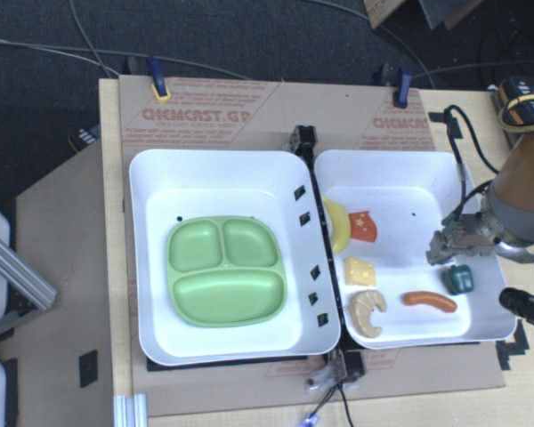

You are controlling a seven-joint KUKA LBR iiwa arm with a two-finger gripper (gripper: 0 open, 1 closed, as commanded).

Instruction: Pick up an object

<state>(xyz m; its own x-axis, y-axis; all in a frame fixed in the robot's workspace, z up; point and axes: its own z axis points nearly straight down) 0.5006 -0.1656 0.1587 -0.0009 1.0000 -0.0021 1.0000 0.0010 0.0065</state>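
Note:
The right bin (400,172) holds several small toy foods. A yellow round piece (338,225) lies against its left wall with a red piece (363,227) beside it. Below these are a pale yellow wedge (360,271) and a beige curved pastry (368,312). An orange-red sausage (430,302) lies near the front wall. A small teal object (459,279) sits at the right side. My gripper (449,245) hangs low over the bin's right part, just above and slightly left of the teal object. The arm comes in from the right edge.
The left bin (151,176) contains a green divided plate (226,269). A black divider with clips (313,238) runs between the bins. Cables (463,149) trail over the right bin's far right corner. Clamps (159,85) hold the cardboard base at the back.

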